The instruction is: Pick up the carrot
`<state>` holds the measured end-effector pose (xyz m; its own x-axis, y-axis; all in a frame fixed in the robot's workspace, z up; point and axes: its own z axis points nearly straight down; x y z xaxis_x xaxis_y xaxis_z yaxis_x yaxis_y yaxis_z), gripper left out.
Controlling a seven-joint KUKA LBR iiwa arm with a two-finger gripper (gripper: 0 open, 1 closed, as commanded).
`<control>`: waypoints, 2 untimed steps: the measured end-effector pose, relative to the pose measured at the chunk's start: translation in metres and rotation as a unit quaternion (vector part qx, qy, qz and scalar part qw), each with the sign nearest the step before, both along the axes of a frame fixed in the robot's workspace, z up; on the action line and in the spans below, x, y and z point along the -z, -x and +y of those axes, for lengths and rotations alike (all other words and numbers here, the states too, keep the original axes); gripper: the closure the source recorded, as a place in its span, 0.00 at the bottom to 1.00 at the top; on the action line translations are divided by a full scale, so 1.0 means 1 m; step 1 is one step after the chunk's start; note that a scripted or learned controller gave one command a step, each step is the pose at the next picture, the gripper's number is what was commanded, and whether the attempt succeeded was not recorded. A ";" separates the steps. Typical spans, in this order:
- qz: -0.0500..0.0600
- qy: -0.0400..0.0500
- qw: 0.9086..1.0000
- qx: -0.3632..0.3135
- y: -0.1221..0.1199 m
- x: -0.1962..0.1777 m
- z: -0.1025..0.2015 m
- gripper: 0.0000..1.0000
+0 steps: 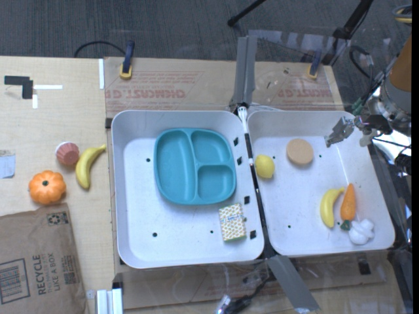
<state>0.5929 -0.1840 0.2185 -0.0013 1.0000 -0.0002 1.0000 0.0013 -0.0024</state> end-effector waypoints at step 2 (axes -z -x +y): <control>0.002 -0.003 0.993 0.119 0.102 0.128 -0.023 0.00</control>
<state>0.4911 -0.2071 0.0902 0.2358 0.9718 0.0050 0.9718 -0.2358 -0.0071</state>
